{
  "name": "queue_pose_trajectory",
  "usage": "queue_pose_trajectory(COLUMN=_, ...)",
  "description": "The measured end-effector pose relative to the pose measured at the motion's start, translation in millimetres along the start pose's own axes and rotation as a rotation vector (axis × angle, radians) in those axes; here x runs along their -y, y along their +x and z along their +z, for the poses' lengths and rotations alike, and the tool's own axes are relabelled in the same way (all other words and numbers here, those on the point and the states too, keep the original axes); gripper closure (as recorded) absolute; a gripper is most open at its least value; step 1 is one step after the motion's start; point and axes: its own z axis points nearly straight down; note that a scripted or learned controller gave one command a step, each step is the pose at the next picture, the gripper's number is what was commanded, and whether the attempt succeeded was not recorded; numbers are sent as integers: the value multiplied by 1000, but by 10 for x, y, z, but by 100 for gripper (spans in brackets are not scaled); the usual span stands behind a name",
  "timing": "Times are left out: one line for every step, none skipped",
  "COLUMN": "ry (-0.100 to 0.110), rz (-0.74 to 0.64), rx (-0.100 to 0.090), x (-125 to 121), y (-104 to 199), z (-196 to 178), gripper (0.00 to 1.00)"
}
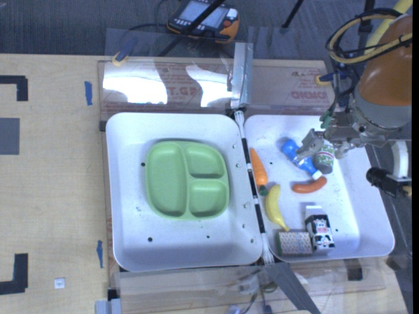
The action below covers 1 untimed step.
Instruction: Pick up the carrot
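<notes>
Carrot [259,169] lay against the left wall of the right bin [366,241], long axis running near-to-far, just above the banana [275,207]. The pincer [319,150] hovered to the carrot's right, by the blue bottle [296,154]; its opening could not be told.

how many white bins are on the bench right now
2. The left bin holds a green divided plate. The right bin holds the carrot, a banana and other small items, with the tool over it.
</notes>
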Motion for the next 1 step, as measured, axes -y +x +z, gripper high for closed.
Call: queue_pose_trajectory(ry=0, rz=0, rx=0, x=0, y=0, z=0, gripper=0)
